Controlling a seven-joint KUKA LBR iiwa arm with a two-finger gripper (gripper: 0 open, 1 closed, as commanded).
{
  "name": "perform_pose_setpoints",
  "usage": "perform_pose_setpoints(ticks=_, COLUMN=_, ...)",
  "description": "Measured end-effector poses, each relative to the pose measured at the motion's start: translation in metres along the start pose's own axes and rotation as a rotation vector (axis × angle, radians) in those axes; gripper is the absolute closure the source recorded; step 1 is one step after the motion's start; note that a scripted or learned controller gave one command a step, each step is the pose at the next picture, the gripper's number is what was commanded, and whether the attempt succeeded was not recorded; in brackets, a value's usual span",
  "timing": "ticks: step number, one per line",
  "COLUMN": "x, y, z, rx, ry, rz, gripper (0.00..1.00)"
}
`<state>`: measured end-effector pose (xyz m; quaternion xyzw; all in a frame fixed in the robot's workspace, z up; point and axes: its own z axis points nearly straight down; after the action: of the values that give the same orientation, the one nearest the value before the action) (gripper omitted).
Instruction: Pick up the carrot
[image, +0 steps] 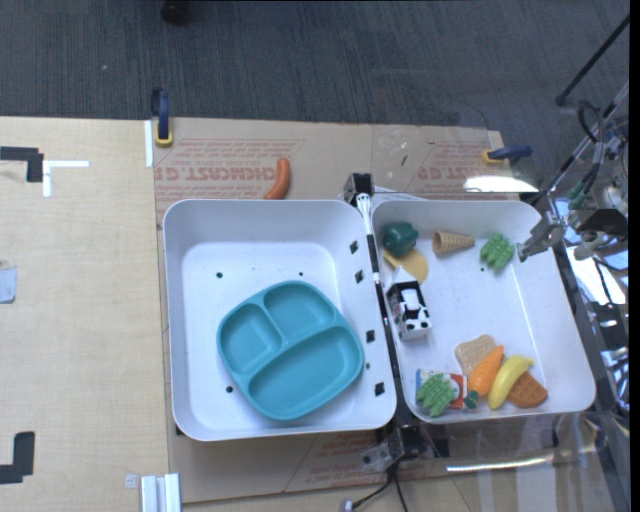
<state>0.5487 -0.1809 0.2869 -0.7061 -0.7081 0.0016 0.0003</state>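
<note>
The carrot (485, 372) is lying near the front of the right bin (545, 330), tilted, and it is sitting in a tight cluster. A slice of bread (474, 352) is touching its upper left side, a banana (508, 380) is pressing along its right side, and a brownish pastry piece (529, 392) is sitting just beyond the banana. To the left of the carrot, a green leafy vegetable (435, 393) is resting against the front wall.

The tool (533, 243) is hanging at the far right rim of that bin, well apart from the carrot, and whether it is clenched or released I cannot tell from here; nothing is showing in its grip.

Doing this well is probably going to mean coming straight down over the orange body with the tool turned across the carrot's narrow width. The bread and banana are leaving little room for a finger on either side, so a bump or a double pick is the risk.

Further back, a waffle cone (452, 241), a green broccoli-like piece (496, 251), a dark green pepper (400, 237) and a toy cow (409, 311) are staying well clear. The left bin (190, 300) is holding a teal divided plate (290, 349), and a sausage (279, 179) is lying on the counter (80, 300) behind.
</note>
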Motion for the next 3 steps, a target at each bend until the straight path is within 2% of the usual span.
perform_pose_setpoints(ticks=1, x=0.002, y=-0.047, z=0.105, rx=-0.003, ry=0.001, rz=-0.3, gripper=0.0)
perform_pose_setpoints(ticks=2, x=0.016, y=-0.069, z=0.196, rx=-0.005, ry=0.0, rz=-0.516, gripper=0.0)
perform_pose_setpoints(ticks=3, x=0.015, y=-0.067, z=0.186, rx=-0.01, ry=-0.002, rz=-0.51, gripper=1.0)
